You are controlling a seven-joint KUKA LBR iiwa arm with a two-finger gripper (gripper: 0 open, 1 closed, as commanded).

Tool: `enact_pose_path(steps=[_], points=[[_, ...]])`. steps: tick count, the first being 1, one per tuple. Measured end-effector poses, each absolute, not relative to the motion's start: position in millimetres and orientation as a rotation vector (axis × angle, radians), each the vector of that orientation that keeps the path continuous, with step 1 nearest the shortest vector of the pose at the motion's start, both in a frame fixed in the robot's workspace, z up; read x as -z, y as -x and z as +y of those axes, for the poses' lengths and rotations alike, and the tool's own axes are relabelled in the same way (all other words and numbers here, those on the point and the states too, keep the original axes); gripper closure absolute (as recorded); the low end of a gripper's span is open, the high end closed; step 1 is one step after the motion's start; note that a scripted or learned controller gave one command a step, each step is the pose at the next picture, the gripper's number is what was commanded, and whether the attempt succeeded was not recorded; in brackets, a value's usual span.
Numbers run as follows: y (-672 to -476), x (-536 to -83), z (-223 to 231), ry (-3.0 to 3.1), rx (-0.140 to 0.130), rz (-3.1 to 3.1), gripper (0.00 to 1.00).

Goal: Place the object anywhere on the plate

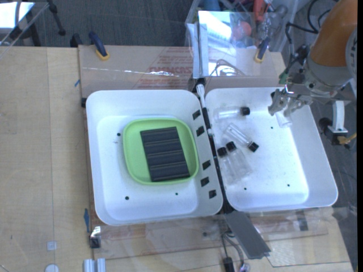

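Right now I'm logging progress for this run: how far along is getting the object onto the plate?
Early stage. Done: nothing new sits on the green plate; it carries a dark ridged block. In hand: the gripper hovers over the right bin near its upper right corner; I can't tell whether it grips anything. Left: the clear tubes with black caps lie in the right bin, so picking, carrying and placing remain.

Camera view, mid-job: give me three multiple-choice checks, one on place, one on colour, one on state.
1. The plate lies in: A) the left bin B) the right bin C) the bare bench
2. The plate is: A) red B) green C) blue
3. The dark ribbed block is: A) hanging from the arm B) resting on the plate C) loose in the right bin

Answers: 1 A, it sits inside the left bin. 2 B, its rim is light green. 3 B, it lies flat at the plate's middle.
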State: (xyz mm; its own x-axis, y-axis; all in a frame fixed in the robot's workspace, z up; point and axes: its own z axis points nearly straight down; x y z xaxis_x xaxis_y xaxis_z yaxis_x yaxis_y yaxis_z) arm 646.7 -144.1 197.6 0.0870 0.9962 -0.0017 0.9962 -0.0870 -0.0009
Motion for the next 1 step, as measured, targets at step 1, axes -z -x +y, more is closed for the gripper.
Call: enact_pose_path(steps=[1], points=[[-646.8, -197.8, -144.0, -2.316, 0.003, 2.122, 0.0]])
